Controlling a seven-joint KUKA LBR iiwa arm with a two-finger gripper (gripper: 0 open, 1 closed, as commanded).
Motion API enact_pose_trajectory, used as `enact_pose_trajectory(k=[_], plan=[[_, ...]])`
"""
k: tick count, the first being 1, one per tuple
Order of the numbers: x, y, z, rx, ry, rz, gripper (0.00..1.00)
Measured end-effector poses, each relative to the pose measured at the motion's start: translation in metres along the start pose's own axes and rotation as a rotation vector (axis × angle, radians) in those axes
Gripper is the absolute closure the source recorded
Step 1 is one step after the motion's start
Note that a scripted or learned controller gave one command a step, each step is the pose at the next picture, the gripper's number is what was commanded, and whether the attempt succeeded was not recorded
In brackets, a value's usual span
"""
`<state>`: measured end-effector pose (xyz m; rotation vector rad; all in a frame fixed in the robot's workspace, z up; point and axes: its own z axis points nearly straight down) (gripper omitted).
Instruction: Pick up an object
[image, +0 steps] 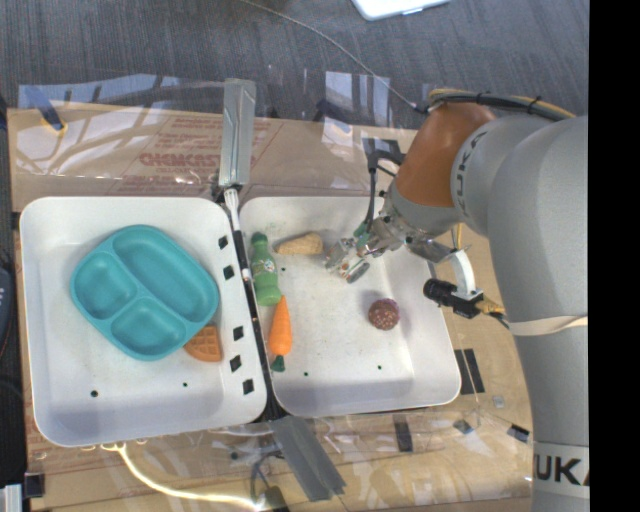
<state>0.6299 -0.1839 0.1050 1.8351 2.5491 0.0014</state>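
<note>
In the right bin (430, 385), my gripper (346, 264) hangs low over the floor, open, with nothing between its fingers. A tan bread piece (300, 243) lies just to its left, apart from it. A brown ball (383, 314) rests to the lower right of the gripper. Along the bin's left wall a green bottle (264, 268) lies lengthwise, and an orange carrot (280, 331) lies just below it.
The left bin (60, 400) holds a teal divided plate (145, 291) with a waffle piece (204, 346) tucked at its lower right edge. A ridge (243, 300) separates the two bins. My arm (500, 180) covers the right bin's far right corner.
</note>
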Motion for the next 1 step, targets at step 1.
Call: enact_pose_trajectory(k=[1], plan=[[0.0155, 0.035, -0.087, -0.001, -0.002, 0.136, 1.0]])
